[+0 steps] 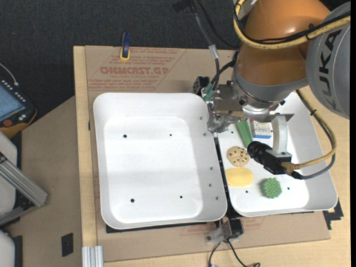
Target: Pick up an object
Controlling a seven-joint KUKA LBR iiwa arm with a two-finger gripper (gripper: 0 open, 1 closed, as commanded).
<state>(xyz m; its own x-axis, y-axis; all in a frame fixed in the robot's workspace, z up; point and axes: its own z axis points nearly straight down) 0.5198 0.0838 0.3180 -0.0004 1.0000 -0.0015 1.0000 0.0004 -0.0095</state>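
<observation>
My gripper (257, 117) hangs low over the far part of the right bin (311, 196), mostly hidden under the orange wrist band. Directly below it lie a green stick (243, 131) and a small white and blue box (262, 130), both partly covered by the arm. Nearer the front of that bin sit a round speckled cookie (238, 156), a pale yellow lump (239, 177) and a knobbly green ball (272, 187). None of them is visibly held.
The left bin (111, 115) lies beside the right one, their rims touching along the middle. A black cable fitting (268, 156) hangs from the arm above the cookie and the ball. Brown cardboard (139, 65) lies under both bins.
</observation>
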